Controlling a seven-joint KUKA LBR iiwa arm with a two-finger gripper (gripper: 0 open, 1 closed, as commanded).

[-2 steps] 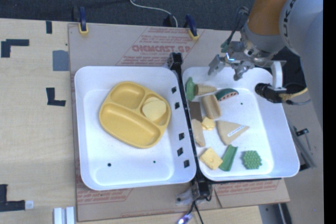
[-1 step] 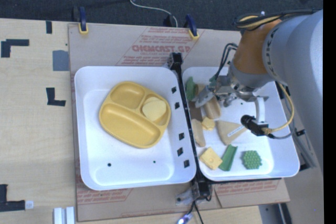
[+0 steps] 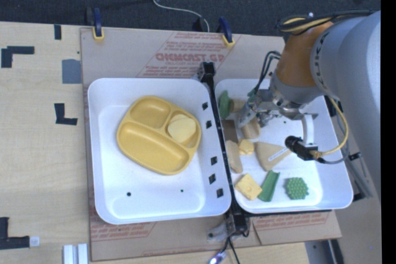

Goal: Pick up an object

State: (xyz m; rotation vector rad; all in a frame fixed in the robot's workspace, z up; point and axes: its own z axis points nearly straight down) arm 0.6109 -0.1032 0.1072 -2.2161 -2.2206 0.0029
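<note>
The right bin [image 3: 334,195] holds several toy food pieces. Among them are a pale wedge [image 3: 270,154], a yellow block [image 3: 249,186], a green stick [image 3: 269,186], a bumpy green ball [image 3: 296,188] and a green piece [image 3: 224,102] by the bin's left wall. My gripper [image 3: 252,115] is low in the upper left part of this bin, right over small tan pieces [image 3: 249,131]. The wrist hides what lies directly beneath it.
The left bin [image 3: 154,195] carries a yellow divided plate [image 3: 145,148] with a pale round piece [image 3: 182,128] in one compartment. A black divider [image 3: 213,133] runs between the bins. A cable [image 3: 328,154] loops off the wrist over the right bin.
</note>
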